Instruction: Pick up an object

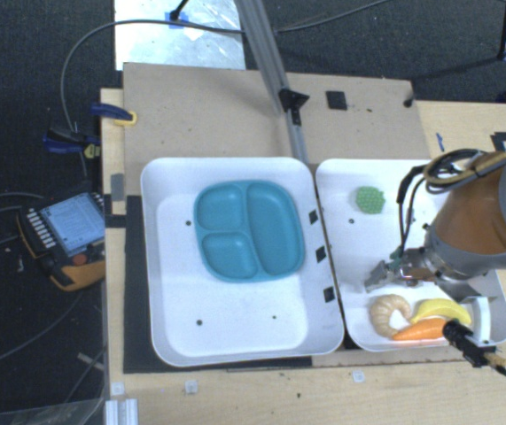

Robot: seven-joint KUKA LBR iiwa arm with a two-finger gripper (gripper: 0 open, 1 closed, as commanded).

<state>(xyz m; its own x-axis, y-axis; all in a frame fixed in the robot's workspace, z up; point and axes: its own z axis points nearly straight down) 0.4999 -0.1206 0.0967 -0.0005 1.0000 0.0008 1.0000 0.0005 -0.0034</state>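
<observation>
Objects for the pick sit in the right bin (341,237): we see a croissant-shaped pastry (388,312), a yellow banana (441,310) and an orange carrot (419,329) clustered touching at the bin's near edge, plus a green bumpy ball (369,200) alone toward the far side. Pincer (384,275) is low in the same bin, just above the pastry; we can't tell whether it is released or clenched, and nothing is visibly held. Arm comes in from the right, orange band (474,215) over the bin's right part. Left bin (173,317) holds a blue divided tray (249,230), three compartments. Both bins rest side by side on the tan surface (199,104).
</observation>
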